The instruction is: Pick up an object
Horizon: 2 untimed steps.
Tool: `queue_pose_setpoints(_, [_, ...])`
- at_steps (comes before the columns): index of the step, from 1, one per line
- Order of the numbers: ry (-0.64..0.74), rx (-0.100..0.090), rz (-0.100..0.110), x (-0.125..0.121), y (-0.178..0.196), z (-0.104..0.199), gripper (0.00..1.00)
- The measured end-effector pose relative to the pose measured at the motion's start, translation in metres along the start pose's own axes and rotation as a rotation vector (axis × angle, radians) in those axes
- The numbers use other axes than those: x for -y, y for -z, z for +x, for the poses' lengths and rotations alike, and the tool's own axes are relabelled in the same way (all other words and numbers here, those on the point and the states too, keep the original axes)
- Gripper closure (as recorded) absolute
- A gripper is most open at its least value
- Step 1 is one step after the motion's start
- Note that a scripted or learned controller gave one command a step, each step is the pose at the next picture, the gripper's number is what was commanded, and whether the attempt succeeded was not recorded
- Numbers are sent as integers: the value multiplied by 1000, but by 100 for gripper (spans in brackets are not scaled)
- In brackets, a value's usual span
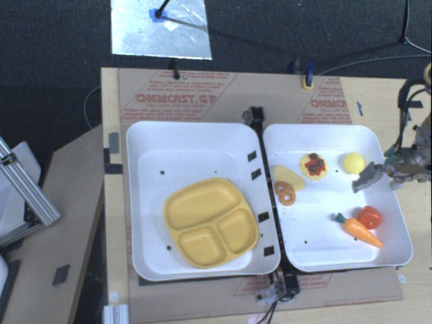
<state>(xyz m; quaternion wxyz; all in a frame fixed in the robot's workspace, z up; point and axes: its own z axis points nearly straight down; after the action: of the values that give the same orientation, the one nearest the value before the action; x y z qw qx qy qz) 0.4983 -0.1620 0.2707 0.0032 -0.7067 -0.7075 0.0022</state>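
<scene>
The right bin holds several toy foods. Along its far side lie a yellow ball and a small tart with red topping. A pale yellow slice and a brown pretzel ring lie by its left wall. An orange carrot and a red tomato sit at the near right. My gripper hangs over the bin's right side, just right of the ball and above the tomato. Its fingers stand apart with nothing between them.
A yellow divided plate lies in the left bin. A black hinge strip runs between the two bins. At the back lies a silver sheet, and cables cross the dark floor.
</scene>
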Motion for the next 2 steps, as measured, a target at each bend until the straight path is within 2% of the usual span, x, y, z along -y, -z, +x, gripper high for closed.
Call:
queue_pose_setpoints(1, [3,2,-9,-2,5,0,0])
queue_pose_setpoints(2, [1,0,-6,4,-51,7,0])
